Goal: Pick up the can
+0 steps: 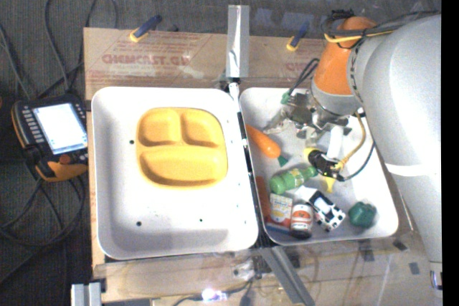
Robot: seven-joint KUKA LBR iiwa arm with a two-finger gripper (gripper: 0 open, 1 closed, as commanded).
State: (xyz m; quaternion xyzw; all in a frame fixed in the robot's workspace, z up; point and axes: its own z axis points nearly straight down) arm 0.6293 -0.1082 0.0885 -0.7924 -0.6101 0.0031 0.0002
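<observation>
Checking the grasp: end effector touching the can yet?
Apart. The camera view shows the end effector at the right bin's upper end, with bare floor and a green bottle between it and the can.

tray (182, 146) yellow | carrot (263, 142) orange | bottle (292, 178) green | bins (115, 226) white

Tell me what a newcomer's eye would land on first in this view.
The yellow divided tray stands out, lying in the middle of the left white bin. Next comes the arm's orange band above the right bin, where the carrot, green bottle and can crowd its left and near side.
</observation>
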